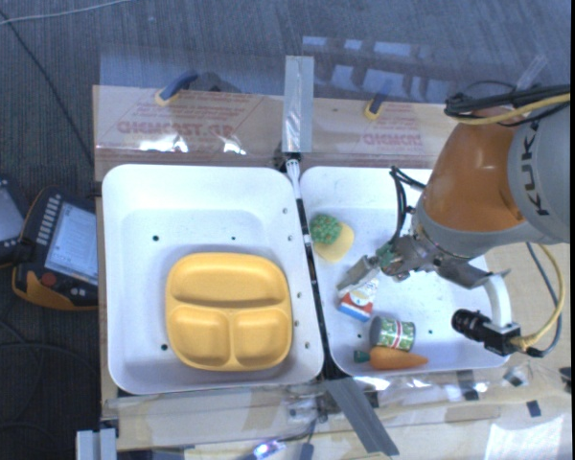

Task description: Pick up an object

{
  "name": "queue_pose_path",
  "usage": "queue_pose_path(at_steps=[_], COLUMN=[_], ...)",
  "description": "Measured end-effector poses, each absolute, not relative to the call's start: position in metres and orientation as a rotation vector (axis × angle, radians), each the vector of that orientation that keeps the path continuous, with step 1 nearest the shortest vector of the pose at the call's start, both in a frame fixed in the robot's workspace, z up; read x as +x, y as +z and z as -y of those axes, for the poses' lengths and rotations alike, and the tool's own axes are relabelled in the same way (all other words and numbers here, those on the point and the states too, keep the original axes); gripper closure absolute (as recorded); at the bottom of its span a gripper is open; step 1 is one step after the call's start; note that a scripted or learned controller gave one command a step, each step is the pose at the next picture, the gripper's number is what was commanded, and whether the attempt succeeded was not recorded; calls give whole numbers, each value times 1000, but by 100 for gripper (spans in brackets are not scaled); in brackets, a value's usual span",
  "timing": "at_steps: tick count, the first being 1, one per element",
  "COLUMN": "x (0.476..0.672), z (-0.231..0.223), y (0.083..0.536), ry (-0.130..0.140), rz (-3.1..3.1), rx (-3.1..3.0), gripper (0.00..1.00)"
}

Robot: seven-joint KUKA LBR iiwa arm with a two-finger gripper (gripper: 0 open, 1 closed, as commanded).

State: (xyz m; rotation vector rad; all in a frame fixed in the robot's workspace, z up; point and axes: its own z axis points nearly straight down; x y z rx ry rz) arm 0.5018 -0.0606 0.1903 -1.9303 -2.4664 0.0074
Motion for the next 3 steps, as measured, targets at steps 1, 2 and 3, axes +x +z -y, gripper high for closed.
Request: queue_pose_path(at_steps=[1, 2, 3], x=[516, 568, 656], z=[30, 61, 41], y=[180, 180, 180], ry=[8, 4, 9], rz=[2495, 2538, 2666], rx=[-1894, -1837, -1652], gripper=[0, 0, 0])
